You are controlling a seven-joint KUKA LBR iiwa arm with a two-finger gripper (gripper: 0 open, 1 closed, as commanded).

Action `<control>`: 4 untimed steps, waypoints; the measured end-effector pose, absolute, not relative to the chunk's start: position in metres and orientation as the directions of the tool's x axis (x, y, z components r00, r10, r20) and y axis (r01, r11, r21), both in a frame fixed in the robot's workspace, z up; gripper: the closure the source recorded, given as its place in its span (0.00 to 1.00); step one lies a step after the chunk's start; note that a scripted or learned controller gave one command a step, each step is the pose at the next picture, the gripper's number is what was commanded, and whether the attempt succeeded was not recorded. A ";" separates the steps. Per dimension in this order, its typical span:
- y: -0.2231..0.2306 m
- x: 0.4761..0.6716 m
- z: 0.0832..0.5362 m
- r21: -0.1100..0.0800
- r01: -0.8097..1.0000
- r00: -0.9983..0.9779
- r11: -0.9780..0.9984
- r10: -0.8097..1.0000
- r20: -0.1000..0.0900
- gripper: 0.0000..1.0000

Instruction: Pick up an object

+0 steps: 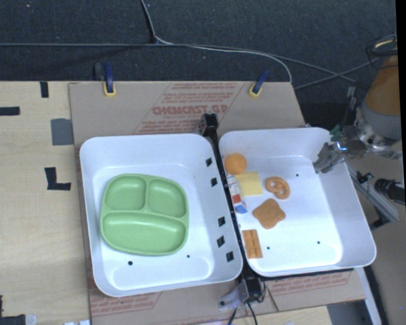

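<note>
Here, left to right, with the right bin as the landmark:

Surface: a pale board that carries both bins; a cardboard sheet lies under them, clipped at its far edge, probably to keep it from sliding.

Left bin: touches the right bin's left wall.

Green plate: a divided tray, flat in the left bin, well apart from the right bin's contents; likely a drop-off place, not a pick target.

Right bin: holds every small item, bunched toward its left half, so a reach must cross the bare right half.

Orange ball: near the right bin's far left corner.

Yellow block: just beside the ball, on its near side.

Cracker: against the left wall, nearer the front.

Toast piece: about mid-bin.

Pretzel: just beyond the toast, lying clear of its neighbours, so seemingly the easiest grasp.

Gripper: over the right bin's right rim, carrying nothing; whether it stands open or closed, I cannot tell.
</note>
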State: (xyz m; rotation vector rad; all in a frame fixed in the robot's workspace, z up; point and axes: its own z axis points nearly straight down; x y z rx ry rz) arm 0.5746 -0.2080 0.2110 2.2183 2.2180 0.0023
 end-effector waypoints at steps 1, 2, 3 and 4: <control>-0.208 0.575 0.221 0.001 1.000 -0.001 0.001 1.000 0.000 1.00; -0.148 0.565 0.214 -0.003 1.000 -0.005 0.005 1.000 0.001 1.00; -0.103 0.560 0.208 -0.002 1.000 -0.004 0.004 1.000 0.000 1.00; -0.060 0.555 0.207 -0.003 1.000 -0.005 0.005 1.000 0.002 1.00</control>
